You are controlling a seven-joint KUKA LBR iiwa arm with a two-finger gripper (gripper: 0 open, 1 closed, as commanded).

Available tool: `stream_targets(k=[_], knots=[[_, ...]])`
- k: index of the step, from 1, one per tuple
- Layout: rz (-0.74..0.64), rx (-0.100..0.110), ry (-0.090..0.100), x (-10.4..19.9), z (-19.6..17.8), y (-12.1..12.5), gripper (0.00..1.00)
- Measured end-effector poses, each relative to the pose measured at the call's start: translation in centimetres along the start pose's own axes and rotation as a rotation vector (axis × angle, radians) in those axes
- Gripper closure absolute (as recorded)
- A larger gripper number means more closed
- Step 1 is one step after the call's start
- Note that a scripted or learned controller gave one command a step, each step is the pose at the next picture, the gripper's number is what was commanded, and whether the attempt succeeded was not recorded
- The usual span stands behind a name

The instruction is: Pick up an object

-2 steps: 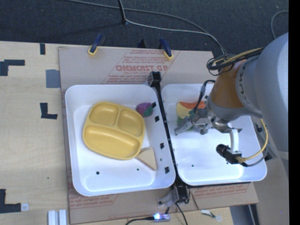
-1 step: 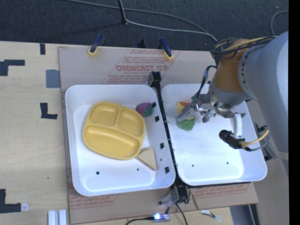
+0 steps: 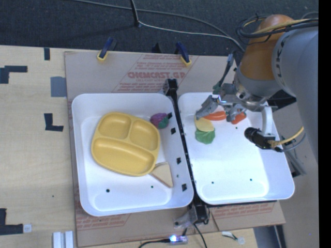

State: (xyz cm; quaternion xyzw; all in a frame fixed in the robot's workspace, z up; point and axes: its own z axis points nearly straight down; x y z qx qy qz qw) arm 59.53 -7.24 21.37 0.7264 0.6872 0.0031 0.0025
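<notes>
1. 2 toy foods lie right under the gripper (image 3: 223, 109): an orange carrot-like piece (image 3: 217, 115), touching or just below its fingertips, and a yellow-and-green piece (image 3: 205, 130) just beyond them toward the bin's (image 3: 243, 190) middle.
2. Fingers look spread apart, with nothing visibly clamped between them.
3. Both pieces are probably light, stiff, smooth plastic, so likely slippery; grip the carrot across its narrow width.

Under the gripper (image 3: 221, 107), toys (image 3: 205, 130) lie in the right bin (image 3: 248, 182); the tray (image 3: 125, 142) sits far left of it, in the left bin (image 3: 85, 190).
</notes>
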Motion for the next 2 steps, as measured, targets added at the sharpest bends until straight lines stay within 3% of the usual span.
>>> stream_targets(k=[1, 2], knots=[[0.003, 0.009, -0.002, -0.19, -0.52, -0.16, 1.00], [0.003, 0.009, -0.002, -0.18, -0.47, -0.17, 0.00]])
